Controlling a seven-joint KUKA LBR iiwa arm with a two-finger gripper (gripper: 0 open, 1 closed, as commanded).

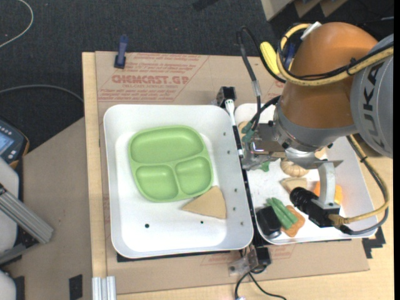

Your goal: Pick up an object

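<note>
The end effector (pixel 259 158) hangs low in the right bin (pixel 356 167), its opening impossible to tell, with a green plate (pixel 170 162) off to its left.

- Printed cardboard sheet (pixel 150 80), spread beneath the jaws and well out to their left.
- Blue clip (pixel 121 50) on its far edge, up-left of the jaws.
- Grey metal rail (pixel 28 216), far left of them.

The arm (pixel 325 86) is covering most of the right bin (pixel 356 167) and hiding the gripper. Items at lower right (pixel 290 214) are showing only partly, too unclear to identify.
</note>
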